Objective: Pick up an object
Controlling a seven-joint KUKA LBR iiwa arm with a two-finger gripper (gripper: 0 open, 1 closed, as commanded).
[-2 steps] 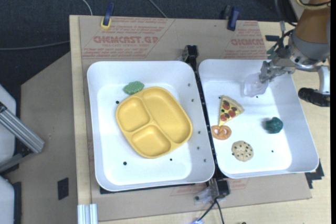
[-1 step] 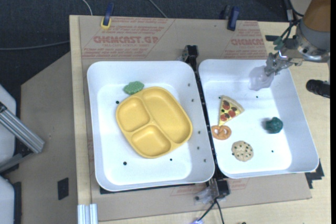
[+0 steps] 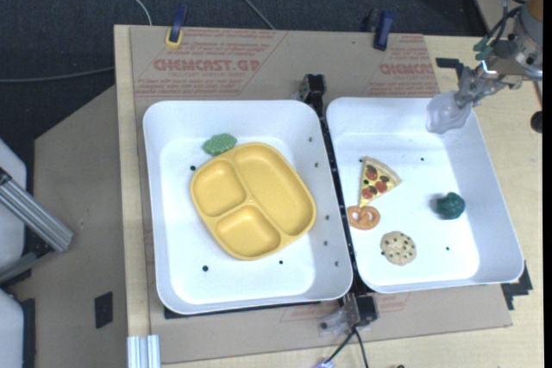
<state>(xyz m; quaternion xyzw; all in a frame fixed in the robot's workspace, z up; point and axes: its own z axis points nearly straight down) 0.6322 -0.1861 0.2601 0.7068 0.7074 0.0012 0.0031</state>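
Note:
The right bin (image 3: 483, 263) holds a pizza slice (image 3: 378, 177), a pretzel (image 3: 364, 217), a cookie (image 3: 398, 247) and a dark green lump (image 3: 448, 205). In the left bin (image 3: 172, 271) a yellow divided plate (image 3: 251, 200) lies with a light green piece (image 3: 220, 144) at its far left rim. My gripper (image 3: 467, 90) hangs over the right bin's far right corner, well above and away from the toys. A pale, translucent shape (image 3: 442, 115) shows just below its tip; I cannot make out what it is.
The bins sit side by side on a cardboard-topped bench (image 3: 259, 65), joined by black clips (image 3: 312, 86). Two blue clamps (image 3: 380, 28) hold the board's far edge. Cables run across the dark floor beyond.

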